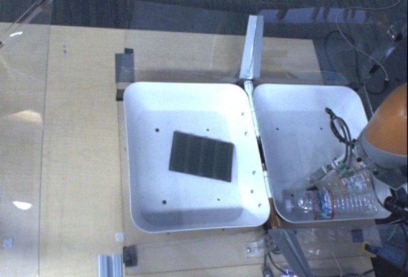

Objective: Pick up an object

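Clear plastic bottle (pixel 331 200), blue label, lying flat

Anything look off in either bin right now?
Nothing spilled or broken. The clear plastic bottle lies on its side against the right bin's near wall. The dark ridged mat sits flat, slightly rotated, in the left bin.

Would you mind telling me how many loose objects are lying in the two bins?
2: a dark ribbed pad mid left bin, a clear plastic bottle in the right bin's near corner. The arm may hide others.

Clear plastic bottle (pixel 331 201); matt ribbed pad (pixel 201 156).
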